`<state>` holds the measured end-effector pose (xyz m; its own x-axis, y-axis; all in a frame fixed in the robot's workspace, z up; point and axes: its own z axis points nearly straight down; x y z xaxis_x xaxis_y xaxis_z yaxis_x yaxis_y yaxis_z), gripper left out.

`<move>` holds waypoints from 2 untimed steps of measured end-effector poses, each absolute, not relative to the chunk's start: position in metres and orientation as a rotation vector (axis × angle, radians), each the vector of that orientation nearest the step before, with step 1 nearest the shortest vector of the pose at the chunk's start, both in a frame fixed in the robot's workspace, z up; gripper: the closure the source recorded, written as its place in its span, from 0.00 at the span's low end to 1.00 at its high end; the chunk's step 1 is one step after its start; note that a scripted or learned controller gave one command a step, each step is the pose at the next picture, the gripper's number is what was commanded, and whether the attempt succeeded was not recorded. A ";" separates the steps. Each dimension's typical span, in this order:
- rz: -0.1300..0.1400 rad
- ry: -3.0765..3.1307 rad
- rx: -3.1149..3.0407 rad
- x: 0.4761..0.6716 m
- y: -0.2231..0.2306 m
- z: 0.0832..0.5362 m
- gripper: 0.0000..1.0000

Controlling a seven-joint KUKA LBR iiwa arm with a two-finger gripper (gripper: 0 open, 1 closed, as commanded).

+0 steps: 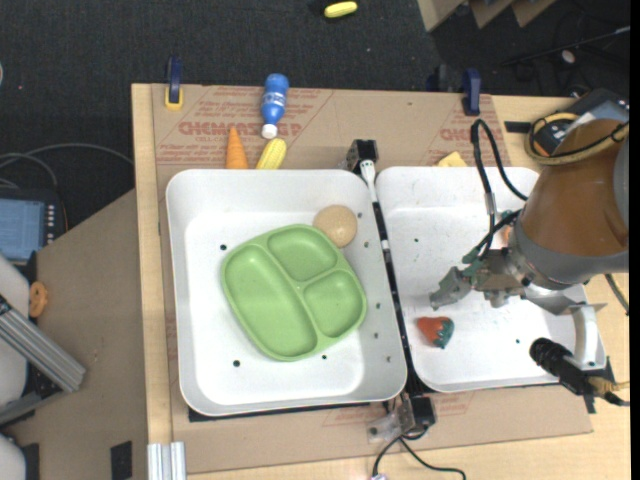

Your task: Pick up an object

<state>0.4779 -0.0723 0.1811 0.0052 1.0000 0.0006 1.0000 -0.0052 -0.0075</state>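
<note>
A grey KUKA arm (pixel 575 203) with an orange band reaches over the right bin (pixel 430 368) from the bench's right edge, its gripper (pixel 447 293) hanging low above the middle of that bin's floor. The dark fingers point toward the bin's left wall; whether they are spread or closed cannot be told from this angle, and nothing is seen between them.

Just beside the gripper, toward the near edge of the right bin, lies a small red and green toy (pixel 436 330), resting on the white floor and apart from the fingers.

The left bin (pixel 190 298) carries a green divided plate (pixel 293 290) that covers much of its middle, set at a slant. A round tan ball (pixel 336 224) sits at the plate's far right rim, touching it, near the wall shared with the right bin.

Beyond the bins, on the cardboard sheet (pixel 400 118) at the bench's far edge, stand a blue and white bottle (pixel 274 103), an orange carrot toy (pixel 235 149) and a yellow corn toy (pixel 272 153), grouped close together near the far left corner of the left bin. A yellow item (pixel 341 9) lies on the dark floor past the bench. Black cables (pixel 485 168) run down from the far edge along the arm.
</note>
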 end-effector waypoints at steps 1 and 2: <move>0.001 -2.217 -2.224 0.479 -0.103 0.081 0.00; -0.002 -2.221 -2.229 0.480 -0.102 0.095 1.00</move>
